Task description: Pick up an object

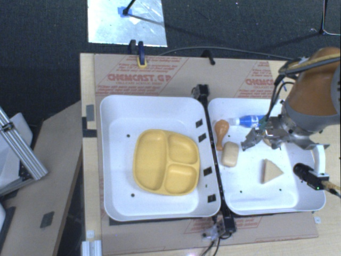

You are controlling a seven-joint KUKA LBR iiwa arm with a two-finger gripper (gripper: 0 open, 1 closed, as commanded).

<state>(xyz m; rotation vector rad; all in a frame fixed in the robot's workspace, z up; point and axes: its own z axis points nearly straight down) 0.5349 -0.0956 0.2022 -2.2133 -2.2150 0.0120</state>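
pincer [254,138] spread, holding nothing, over right bin [306,199] | target: tan block [230,154] at its 8 o'clock | likely light, soft, rounded | grip across flat sides

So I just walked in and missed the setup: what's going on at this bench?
A robot arm is reaching into the right bin to pick something up. Its gripper hovers above the bin's upper middle, near a blue-capped bottle, a tan block and a brown pear-shaped piece. A wedge lies apart. The left bin holds a yellow divided plate.
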